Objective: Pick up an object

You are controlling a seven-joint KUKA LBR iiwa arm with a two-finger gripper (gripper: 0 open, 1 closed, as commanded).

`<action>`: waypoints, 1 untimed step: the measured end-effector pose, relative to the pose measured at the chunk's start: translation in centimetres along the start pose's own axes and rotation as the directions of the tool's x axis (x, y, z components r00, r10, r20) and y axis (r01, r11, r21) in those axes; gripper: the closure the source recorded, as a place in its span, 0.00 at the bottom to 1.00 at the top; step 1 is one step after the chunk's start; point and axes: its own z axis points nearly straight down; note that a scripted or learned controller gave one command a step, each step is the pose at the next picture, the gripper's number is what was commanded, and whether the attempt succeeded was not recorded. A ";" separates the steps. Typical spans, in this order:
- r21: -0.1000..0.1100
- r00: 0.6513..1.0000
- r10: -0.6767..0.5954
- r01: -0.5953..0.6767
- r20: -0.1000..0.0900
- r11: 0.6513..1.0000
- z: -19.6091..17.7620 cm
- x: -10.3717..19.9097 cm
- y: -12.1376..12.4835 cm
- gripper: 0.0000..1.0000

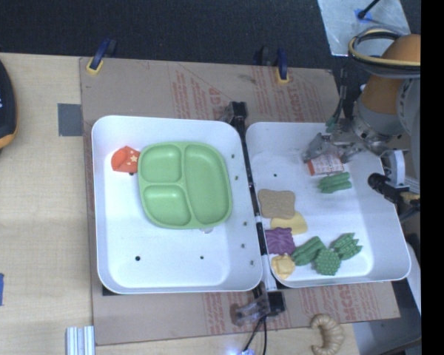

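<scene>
The gripper (327, 148) hangs over a red-and-white packet (327, 166); whether its fingers are wide or narrow I cannot tell, and they may slide off the flat packet

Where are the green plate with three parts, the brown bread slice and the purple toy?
Green three-part plastic plate (186, 184), camera view, middle.
Brown toy bread slice (277, 201), camera view, centre.
Purple toy (280, 239), camera view, middle.
</scene>
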 end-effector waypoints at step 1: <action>0.001 1.000 -0.003 0.003 0.002 1.000 -1.2 -0.1 0.0 1.00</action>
